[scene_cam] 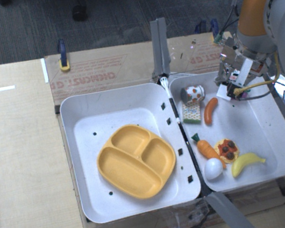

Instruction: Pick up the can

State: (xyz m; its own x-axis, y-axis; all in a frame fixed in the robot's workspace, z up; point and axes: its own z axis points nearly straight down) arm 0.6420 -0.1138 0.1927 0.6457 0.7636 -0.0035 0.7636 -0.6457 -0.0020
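Wooden bench (pixel 19 159) bears two white bins (pixel 86 164).

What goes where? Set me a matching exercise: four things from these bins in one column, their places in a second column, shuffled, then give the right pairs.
Things:
1. can
2. yellow divided plate
3. banana
4. carrot

Places:
A. near front edge of the right bin
B. far left corner of the right bin
C. middle of the left bin
D. right bin, between a white egg and a patterned packet

Pairs: 1-B, 2-C, 3-A, 4-D
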